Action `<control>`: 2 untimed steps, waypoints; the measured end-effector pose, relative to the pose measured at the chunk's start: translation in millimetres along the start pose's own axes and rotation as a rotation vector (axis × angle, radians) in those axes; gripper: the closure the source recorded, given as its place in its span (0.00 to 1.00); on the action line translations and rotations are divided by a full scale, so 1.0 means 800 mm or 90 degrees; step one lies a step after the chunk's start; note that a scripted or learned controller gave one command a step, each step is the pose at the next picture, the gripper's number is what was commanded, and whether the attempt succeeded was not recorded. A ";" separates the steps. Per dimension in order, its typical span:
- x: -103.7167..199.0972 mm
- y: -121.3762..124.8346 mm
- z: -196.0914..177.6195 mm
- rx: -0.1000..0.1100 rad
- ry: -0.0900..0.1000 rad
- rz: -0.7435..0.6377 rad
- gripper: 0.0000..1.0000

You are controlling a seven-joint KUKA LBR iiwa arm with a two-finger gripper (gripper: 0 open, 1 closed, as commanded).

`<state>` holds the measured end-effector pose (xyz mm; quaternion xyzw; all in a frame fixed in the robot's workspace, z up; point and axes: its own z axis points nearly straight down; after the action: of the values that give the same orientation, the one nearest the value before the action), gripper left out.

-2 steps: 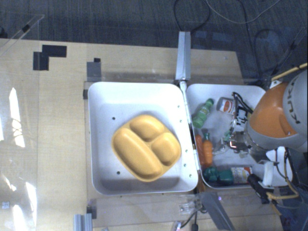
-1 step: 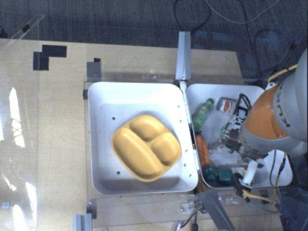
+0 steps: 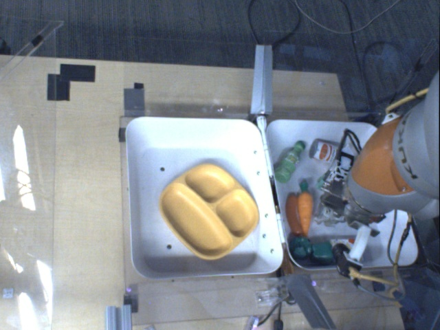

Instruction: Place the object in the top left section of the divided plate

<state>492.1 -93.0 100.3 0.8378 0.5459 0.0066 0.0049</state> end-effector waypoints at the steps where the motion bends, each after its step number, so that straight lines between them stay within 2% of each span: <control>1: -0.106 0.044 0.014 0.001 -0.004 -0.039 1.00; 2: 0.094 0.023 -0.105 0.007 -0.002 -0.045 1.00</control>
<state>538.0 -31.7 185.4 0.8179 0.5753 0.0018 0.0012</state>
